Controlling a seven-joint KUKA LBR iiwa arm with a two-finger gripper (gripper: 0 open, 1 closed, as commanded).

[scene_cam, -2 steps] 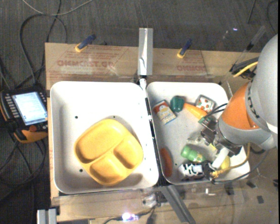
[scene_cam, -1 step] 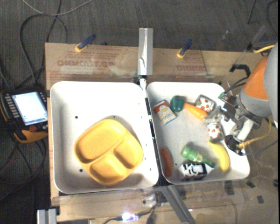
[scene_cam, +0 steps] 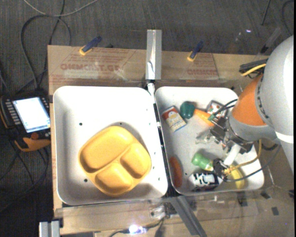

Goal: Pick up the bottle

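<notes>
the kuka arm's gripper (scene_cam: 218, 132) hangs low over the right bin (scene_cam: 164, 132), near the middle of its right half; whether its fingers are spread or closed cannot be told from this angle. the bottle (scene_cam: 202, 160), green with a pale cap end, lies on its side on the bin floor just below the gripper, its long axis roughly left to right, slightly tilted. nothing appears lifted, so the pick seems not yet made. a yellow divided tray (scene_cam: 115, 159) sits in the left bin (scene_cam: 59, 132).
</notes>
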